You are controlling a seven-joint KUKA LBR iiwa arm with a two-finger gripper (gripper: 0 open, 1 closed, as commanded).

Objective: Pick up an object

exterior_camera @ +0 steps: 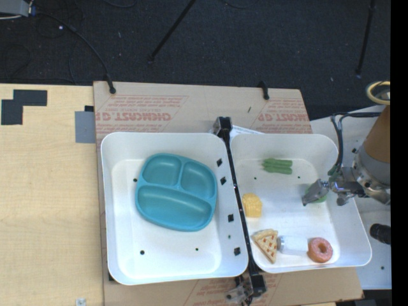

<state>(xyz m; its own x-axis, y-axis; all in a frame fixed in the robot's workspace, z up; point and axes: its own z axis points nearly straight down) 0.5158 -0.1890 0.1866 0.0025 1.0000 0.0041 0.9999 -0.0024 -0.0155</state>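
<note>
Pizza slice (267, 244): at the front edge of the right bin (357, 250), near its front left corner, point toward the front.
Doughnut (320, 250): pink-iced, by the same front edge, toward the bin's front right corner; a pale, clear-looking piece (290, 249) lies between it and the pizza slice, and what it is cannot be told.
Yellow block (252, 205): against the right bin's left edge, about midway along it, just behind the pizza slice.
Green beans (278, 166): a small bunch near the back edge of the right bin, well apart from the other food.
Gripper (314, 194): over the right bin's right edge, reaching in from the right, low above bare white floor between the beans and the doughnut; nothing shows between its tips, and whether the fingers are apart or together cannot be told.
Arm (376, 152): grey with an orange band, at the right side above the bin's right rim.
Blue plate (176, 191): three compartments, in the middle of the left bin (121, 247).
Divider (233, 193): a black bar where the two bins meet.
</note>
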